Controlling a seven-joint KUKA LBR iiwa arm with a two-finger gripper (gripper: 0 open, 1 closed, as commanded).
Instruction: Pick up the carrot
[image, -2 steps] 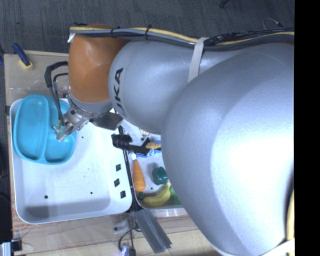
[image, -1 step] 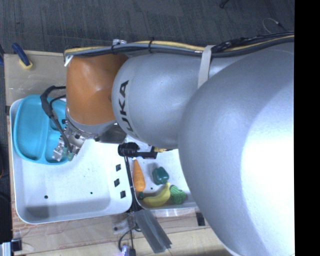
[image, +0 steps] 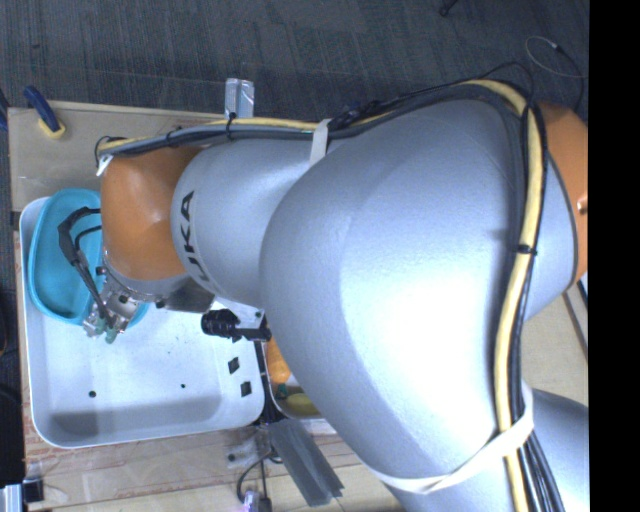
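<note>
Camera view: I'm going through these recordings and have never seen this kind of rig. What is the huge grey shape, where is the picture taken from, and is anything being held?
The grey shape is the robot arm, seen from a fixed camera above the bench, looking down at a slant. It reaches in from the right and covers most of the picture. Past its orange band sits the gripper, low over the left white bin. Beside it in that bin lies a blue bowl-like item. An orange-yellow thing, possibly the carrot, peeks out under the arm in the other bin. Nothing is visibly between the fingers; they are too small to judge.
</note>
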